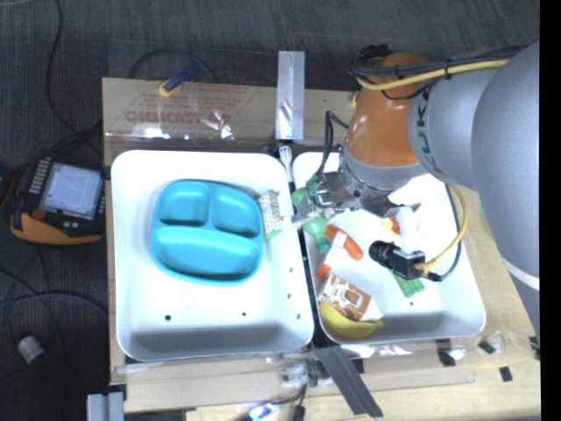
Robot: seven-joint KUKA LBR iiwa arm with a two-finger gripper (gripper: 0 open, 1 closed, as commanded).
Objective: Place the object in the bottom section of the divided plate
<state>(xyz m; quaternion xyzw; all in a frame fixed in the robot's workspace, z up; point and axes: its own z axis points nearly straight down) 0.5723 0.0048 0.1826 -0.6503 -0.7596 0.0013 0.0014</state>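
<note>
Turquoise divided plate (pixel 209 229) sits in the left bin (pixel 140 314), a small pale object (pixel 272 209) touching its right edge. Whether the hand (pixel 317 196) is apart or together, I cannot tell; it hangs above the bins' shared wall.

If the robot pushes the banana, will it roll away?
Probably not far. The banana is curved, so it would likely spin or slide rather than roll straight. It lies against the right bin's near wall, which should stop it. It looks smooth, so fingers might slip.
</note>
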